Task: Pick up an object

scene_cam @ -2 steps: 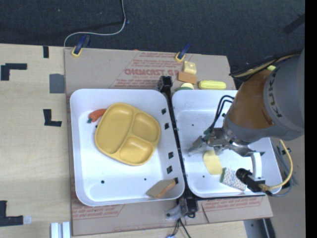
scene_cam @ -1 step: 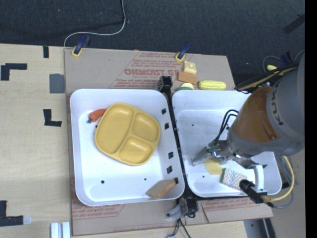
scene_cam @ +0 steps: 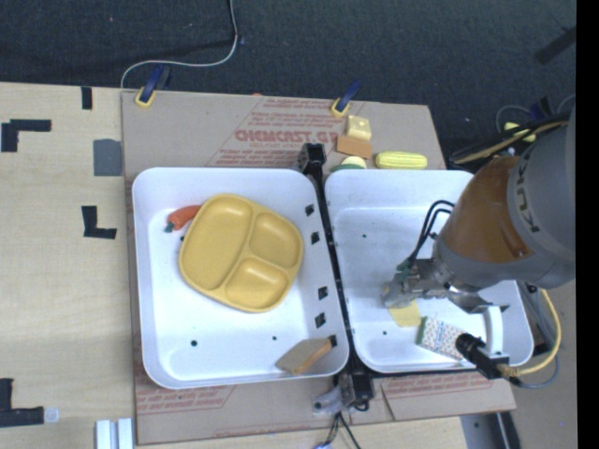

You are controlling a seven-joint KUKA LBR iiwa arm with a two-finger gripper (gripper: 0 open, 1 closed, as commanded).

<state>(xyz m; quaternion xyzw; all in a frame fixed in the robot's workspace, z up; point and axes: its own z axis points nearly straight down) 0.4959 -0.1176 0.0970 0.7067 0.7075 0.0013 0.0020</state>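
the surface (scene_cam: 56,251) was pale wood marked with dark tape shapes, and a brown cardboard sheet (scene_cam: 281,134) with red print lay on it, clipped at its far edge. beyond it the floor (scene_cam: 374,26) was dark carpet crossed by a white cable (scene_cam: 201,59). two white bins sat side by side on the cardboard. the left bin (scene_cam: 154,344) held a yellow divided plate (scene_cam: 241,251), an orange carrot-like piece (scene_cam: 182,216) tucked at the plate's far-left edge, and a brown block (scene_cam: 304,355) near the front wall. in the right bin (scene_cam: 374,218), the pincer (scene_cam: 404,290) hung low just above a pale yellow piece (scene_cam: 406,316), beside a speckled sponge (scene_cam: 438,336); whether it was open or closed i could not tell.
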